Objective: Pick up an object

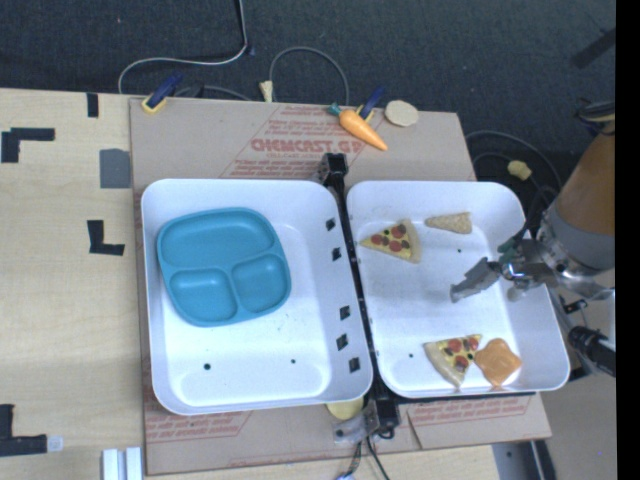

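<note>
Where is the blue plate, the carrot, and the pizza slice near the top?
Blue plate (222, 265), camera view, on its middle ridge.
Carrot (362, 129), camera view, on its orange body.
Pizza slice (392, 240), camera view, on its topping.

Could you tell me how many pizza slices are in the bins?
2, both in the right bin: one pizza slice near its upper left, another near the lower edge beside an orange piece. None looks hidden, though the claw covers a patch.

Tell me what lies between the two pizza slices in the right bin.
In the camera view, bare white bin floor separates the upper pizza slice from the lower pizza slice; the grey end effector hangs off to the right of that stretch.
</note>
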Tool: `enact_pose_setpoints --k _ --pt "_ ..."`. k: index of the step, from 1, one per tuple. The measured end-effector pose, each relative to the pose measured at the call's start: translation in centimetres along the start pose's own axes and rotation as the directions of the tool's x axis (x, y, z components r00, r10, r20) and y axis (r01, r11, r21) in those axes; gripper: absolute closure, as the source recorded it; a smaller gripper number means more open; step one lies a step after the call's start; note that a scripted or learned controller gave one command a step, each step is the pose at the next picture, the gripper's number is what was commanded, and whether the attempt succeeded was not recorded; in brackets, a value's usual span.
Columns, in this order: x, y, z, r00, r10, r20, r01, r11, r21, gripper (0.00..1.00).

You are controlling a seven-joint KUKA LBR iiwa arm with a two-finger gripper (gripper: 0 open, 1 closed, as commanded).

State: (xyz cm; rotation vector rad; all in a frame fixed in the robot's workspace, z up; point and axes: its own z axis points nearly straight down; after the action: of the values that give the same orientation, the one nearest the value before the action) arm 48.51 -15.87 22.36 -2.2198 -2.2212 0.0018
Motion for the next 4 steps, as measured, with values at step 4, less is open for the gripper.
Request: enact_pose_setpoints --k 4 --pt "0.6 7.0 13.6 1.000 0.002 0.003 -0.002 1.000 -0.009 0.00"
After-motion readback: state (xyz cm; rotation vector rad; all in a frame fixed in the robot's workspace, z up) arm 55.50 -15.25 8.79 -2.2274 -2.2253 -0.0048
